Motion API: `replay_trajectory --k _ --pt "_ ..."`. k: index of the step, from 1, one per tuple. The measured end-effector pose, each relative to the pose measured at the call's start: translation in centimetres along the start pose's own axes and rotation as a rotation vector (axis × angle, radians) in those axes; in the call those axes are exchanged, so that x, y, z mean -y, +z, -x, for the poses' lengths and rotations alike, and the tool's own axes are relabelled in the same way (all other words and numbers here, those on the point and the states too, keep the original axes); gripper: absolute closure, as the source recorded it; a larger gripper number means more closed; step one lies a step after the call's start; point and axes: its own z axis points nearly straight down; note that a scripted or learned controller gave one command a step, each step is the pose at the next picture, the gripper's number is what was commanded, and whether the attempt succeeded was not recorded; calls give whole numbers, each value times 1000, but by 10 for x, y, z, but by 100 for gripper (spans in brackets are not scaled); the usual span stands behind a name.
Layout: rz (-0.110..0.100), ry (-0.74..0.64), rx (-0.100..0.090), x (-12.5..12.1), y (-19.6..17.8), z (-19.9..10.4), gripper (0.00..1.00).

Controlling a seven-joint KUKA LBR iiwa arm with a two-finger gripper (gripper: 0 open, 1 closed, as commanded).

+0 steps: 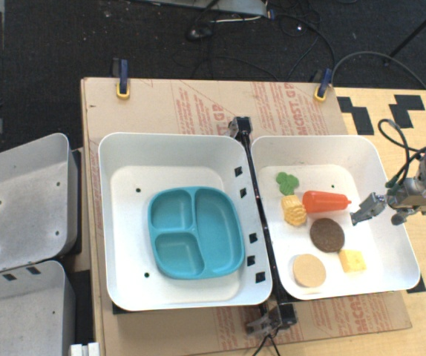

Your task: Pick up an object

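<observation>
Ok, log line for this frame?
pincer: over right bin, right of carrot | held: nothing | tray: left bin

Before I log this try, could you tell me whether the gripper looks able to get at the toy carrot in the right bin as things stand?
Probably yes. The gripper sits at the right bin's right side, with bare white floor between it and the carrot. The corn and brown disc lie close beside the carrot, which might crowd a grasp.

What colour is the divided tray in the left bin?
Light blue, a turquoise shade; the divided tray shows clearly in the camera view.
</observation>
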Motion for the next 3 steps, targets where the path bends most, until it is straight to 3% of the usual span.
replay_trajectory --k 1,3 --pt "12 -4 3 -3 -6 -1 0" --pt "9 -2 1 7 102 -9 0"
